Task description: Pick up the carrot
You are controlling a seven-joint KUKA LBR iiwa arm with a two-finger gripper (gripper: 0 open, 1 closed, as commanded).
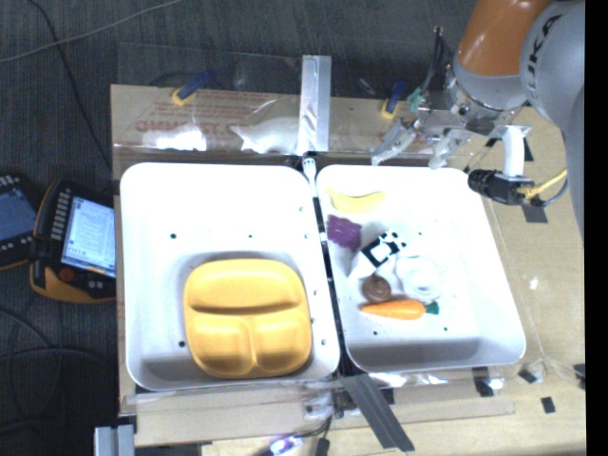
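Note:
The orange carrot lies flat near the front of the right bin, its green end pointing right. A brown round item touches its upper left side. My gripper hangs over the back rim of the right bin, well behind the carrot and apart from it. Its two fingers are spread open with nothing between them.
The right bin also holds a yellow banana, a purple object, a black-and-white block and a white round item just above the carrot. A large yellow moulded piece fills the front of the left bin.

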